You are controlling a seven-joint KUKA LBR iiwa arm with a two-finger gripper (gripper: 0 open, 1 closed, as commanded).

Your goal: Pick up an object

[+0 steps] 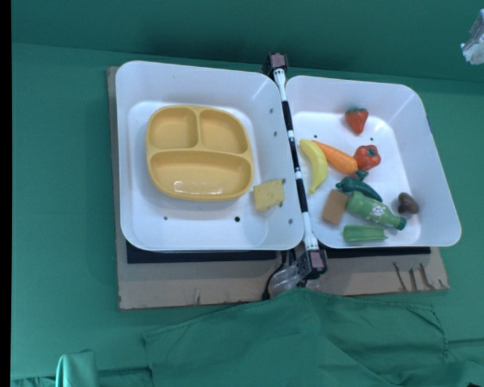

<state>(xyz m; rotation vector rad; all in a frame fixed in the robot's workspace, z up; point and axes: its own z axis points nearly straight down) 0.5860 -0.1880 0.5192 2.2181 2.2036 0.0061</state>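
Observation:
The right bin [411, 103] holds several toy foods: a strawberry [356, 119], a banana [314, 164], a carrot [336, 157], a red tomato [367, 156], a green bottle [373, 211], a brown block [335, 207], a green pod [364, 234] and a small dark brown piece [407, 203]. A yellow cheese wedge [268, 194] lies in the left bin [137, 87], beside a yellow divided plate [198, 152]. My gripper [482, 37] hangs at the far upper right, outside both bins and well away from every object.
A black-and-white bar [294, 160] runs between the two bins. Both bins rest on a brown board [194, 289] over green cloth. Folded green cloth [306, 337] lies in front of the board.

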